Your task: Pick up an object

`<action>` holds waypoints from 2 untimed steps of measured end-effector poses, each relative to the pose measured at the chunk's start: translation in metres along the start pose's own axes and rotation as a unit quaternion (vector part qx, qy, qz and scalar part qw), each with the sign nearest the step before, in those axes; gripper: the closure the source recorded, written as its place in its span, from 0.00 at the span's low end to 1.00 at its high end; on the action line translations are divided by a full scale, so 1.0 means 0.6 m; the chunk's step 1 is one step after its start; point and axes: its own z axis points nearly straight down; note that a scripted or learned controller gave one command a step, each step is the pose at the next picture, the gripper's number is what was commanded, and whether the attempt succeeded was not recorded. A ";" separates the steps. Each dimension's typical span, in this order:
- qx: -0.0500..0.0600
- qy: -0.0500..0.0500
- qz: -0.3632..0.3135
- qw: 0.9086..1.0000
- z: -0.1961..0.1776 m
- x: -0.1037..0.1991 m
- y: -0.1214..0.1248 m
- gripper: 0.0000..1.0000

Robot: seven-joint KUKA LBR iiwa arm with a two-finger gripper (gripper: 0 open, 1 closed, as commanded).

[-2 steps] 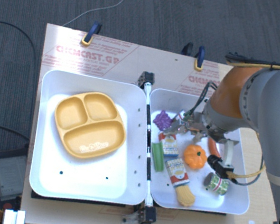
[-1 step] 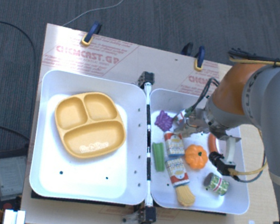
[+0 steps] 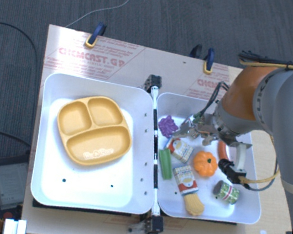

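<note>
My gripper (image 3: 191, 126) hangs low over the back of the right bin (image 3: 251, 208), seen from above under the orange-banded wrist. Just to its left lies a purple bunch of grapes (image 3: 168, 125). In front of it sits a small white carton (image 3: 181, 150), and beside that an orange mandarin (image 3: 205, 164). A red sausage (image 3: 223, 150) lies partly under the wrist. I see no object in the gripper.
The right bin also holds a green cucumber (image 3: 165, 163), a second carton (image 3: 184, 177), a small can (image 3: 227, 192) and a yellow biscuit (image 3: 194, 205). In the left bin (image 3: 42, 168) lies a yellow divided plate (image 3: 94, 130). A rail (image 3: 153, 143) separates the bins.
</note>
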 end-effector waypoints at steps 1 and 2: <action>0.004 -0.001 0.000 1.000 0.022 0.027 0.049 0.00; 0.005 0.000 -0.001 1.000 -0.001 0.027 0.052 1.00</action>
